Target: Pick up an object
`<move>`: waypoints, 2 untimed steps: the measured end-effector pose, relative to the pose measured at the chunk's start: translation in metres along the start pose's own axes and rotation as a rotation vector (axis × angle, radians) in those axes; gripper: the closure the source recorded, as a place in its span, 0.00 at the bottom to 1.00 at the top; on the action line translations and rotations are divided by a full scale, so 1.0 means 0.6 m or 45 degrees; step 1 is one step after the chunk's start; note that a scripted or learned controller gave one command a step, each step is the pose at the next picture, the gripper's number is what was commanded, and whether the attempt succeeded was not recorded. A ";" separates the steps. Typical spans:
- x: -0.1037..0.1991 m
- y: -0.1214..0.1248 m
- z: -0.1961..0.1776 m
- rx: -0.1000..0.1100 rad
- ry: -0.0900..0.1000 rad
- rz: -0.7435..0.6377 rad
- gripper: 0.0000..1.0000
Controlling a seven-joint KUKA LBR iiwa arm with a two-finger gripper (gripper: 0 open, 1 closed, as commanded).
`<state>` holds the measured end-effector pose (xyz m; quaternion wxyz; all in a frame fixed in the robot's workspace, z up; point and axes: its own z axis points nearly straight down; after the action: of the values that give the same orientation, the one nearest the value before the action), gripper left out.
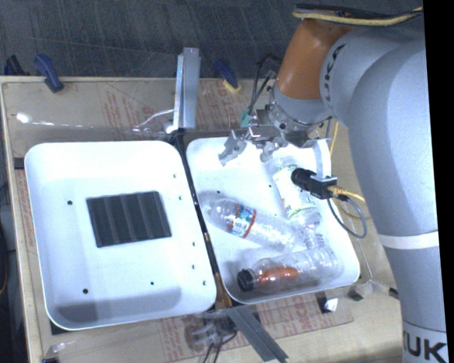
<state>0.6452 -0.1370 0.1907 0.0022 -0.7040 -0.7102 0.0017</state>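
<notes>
Grey KUKA arm [396, 165], letters "KU" legible at base, rest cut off. Two shallow white bins: left bin [52, 228] with dark ribbed panel [129, 218]; right bin [210, 159] holding clear crumpled plastic bottles, one red-and-blue labelled [237, 219], one orange-tinted, black-capped [276, 276], one white-labelled [294, 191], print unreadable. Claw [243, 141] above right bin's far end, spread, empty.

Three clear plastic bottles [241, 218] on their sides in the right bin [210, 166], one perhaps orange-filled [276, 274].

My gripper [249, 142] low over the right bin [210, 159] — three plastic bottles [241, 218] inside, ungrasped.
</notes>
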 end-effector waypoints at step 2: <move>-0.043 -0.179 0.167 -0.002 0.000 -0.151 0.00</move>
<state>0.5373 -0.1636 0.0913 0.0018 -0.6605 -0.7508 0.0010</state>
